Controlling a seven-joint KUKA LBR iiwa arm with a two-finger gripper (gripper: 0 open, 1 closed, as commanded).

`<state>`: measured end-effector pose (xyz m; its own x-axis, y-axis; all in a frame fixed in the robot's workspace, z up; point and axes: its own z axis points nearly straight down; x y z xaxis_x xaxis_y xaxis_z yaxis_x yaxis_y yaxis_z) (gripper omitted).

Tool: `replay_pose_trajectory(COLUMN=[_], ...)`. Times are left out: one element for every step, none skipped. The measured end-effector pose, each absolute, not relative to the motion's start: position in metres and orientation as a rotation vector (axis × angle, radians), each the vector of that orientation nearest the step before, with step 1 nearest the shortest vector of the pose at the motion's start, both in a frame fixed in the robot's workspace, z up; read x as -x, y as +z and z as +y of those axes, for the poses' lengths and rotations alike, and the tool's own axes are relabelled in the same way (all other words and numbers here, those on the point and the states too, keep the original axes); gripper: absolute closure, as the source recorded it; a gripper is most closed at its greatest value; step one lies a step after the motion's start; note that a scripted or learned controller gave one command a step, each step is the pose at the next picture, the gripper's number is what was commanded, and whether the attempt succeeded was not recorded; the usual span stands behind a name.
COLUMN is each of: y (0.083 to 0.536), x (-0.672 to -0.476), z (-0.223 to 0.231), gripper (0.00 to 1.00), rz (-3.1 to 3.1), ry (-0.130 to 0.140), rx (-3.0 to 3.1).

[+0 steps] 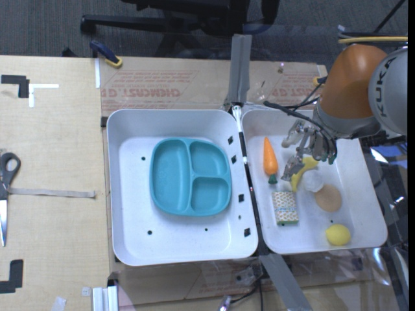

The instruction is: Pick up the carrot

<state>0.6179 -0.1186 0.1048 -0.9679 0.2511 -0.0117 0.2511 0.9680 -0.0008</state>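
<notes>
1. Camera view, task's thing: carrot (pixel 270 156) lying in the right bin (pixel 369 193), toward its left wall and far half, orange body running near-to-far with the green stub at the near end. Untouched, flat on the bin floor.
2. Camera view, arm: reaching in from the right, orange band high over the bin's far right corner. Hand (pixel 303 153) hanging just right of the carrot, apart from it, above a yellow piece (pixel 302 171). Cannot tell whether open or closed: metal parts too tangled at this slant. Nothing of the carrot between them.
3. Camera view, neighbours: patterned sponge (pixel 284 207) near of the carrot, brown egg-like ball (pixel 328 198) and lemon (pixel 338 234) further right and near. Left bin (pixel 123 193) carrying a teal divided plate (pixel 191 176).
4. Step in hand, as a judgement: approach, not yet the grasp. Pick not begun.
5. Next move calls for: a short shift left until centred over the carrot's thick middle, a closing line set across its narrow width, a straight descent, then closing and lifting. Risk: catching the yellow piece instead.
</notes>
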Motion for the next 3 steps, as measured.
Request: replay_pose_trajectory(y=[0.093, 0.095, 0.106], x=[-0.612, -0.647, -0.649], z=[-0.095, -0.091, -0.091], gripper=[0.00, 0.00, 1.00], rz=[3.119, 3.133, 3.130], ry=[-0.001, -0.001, -0.002], rx=[-0.335, -0.041, -0.039])
